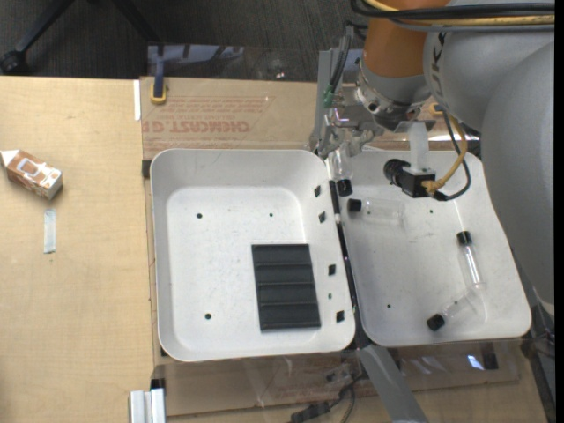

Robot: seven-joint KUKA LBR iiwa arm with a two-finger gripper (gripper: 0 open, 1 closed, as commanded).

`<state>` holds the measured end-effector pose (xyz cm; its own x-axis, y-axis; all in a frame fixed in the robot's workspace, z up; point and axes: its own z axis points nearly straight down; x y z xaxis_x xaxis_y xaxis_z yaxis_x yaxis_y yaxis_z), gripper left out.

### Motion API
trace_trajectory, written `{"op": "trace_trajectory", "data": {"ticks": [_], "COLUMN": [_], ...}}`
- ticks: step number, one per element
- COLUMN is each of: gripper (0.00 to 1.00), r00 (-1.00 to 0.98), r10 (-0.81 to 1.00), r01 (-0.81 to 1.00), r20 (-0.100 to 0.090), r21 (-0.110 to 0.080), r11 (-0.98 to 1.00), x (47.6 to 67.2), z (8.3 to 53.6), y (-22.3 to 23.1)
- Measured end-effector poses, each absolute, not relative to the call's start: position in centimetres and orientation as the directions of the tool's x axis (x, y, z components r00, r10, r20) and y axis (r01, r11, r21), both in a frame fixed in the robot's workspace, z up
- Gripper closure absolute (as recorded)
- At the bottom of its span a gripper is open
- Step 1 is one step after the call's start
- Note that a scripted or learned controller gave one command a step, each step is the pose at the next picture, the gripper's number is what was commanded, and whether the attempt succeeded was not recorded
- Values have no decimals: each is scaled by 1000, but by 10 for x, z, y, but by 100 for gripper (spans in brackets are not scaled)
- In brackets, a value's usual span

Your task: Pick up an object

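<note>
A black ribbed rectangular block [285, 286] lies flat in the left bin [176, 236], toward its front right. In the right bin [502, 315] a clear tube with black caps [468, 265] lies along the right side, bending round to a black end [435, 322] near the front. A small black piece [354, 206] lies by that bin's left wall, with a faint clear item [381, 211] next to it. My gripper [337, 144] hangs over the back left corner of the right bin, at the wall between the bins, and much of it is hidden under the wrist.
A black connector with a yellow cable [411, 179] hangs off the wrist over the right bin's back. A small orange-and-white box [33, 174] and a pale strip [49, 232] lie on the wooden bench at left. Cardboard [211, 117] lies behind the bins.
</note>
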<state>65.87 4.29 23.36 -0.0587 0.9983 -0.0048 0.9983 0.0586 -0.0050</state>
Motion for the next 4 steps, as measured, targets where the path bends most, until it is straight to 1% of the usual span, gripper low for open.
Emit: {"op": "trace_trajectory", "data": {"ticks": [3, 4], "gripper": [100, 100], "r00": [-63, 106], "r10": [998, 994], "r01": [998, 994], "r20": [-12, -2], "r21": [-10, -4], "r11": [62, -106], "x": [659, 658], "z": [257, 229], "y": [41, 19]}}
